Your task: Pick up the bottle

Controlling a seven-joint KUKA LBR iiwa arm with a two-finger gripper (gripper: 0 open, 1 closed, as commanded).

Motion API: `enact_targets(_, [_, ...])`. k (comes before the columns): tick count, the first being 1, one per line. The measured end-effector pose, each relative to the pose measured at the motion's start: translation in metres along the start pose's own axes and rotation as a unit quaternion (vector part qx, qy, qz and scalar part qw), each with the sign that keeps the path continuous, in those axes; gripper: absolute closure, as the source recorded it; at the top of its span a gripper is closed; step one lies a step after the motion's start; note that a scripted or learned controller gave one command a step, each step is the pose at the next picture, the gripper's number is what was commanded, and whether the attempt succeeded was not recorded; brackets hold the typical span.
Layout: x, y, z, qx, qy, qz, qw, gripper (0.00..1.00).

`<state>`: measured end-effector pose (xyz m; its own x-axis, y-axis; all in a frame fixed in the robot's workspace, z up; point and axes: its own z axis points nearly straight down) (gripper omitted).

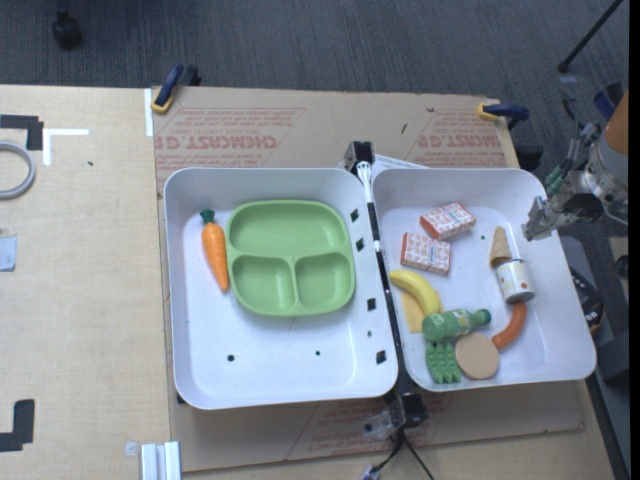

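You have two white bins: left bin (190, 368), right bin (560, 363). In the left: one green divided plate (292, 257), one carrot (214, 251). In the right: two patterned boxes (446, 220) (426, 254), one banana (417, 294), one green bottle (455, 321), one green block (442, 362), one round biscuit (477, 357), one sausage (510, 325), one small can (515, 279), one cone (499, 244).
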<state>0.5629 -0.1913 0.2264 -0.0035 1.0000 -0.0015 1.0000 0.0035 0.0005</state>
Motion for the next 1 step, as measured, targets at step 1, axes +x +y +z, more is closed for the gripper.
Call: enact_targets(1, [-0.0305,-0.026,-0.0171,-0.001,0.0,-0.172,0.985,1.0])
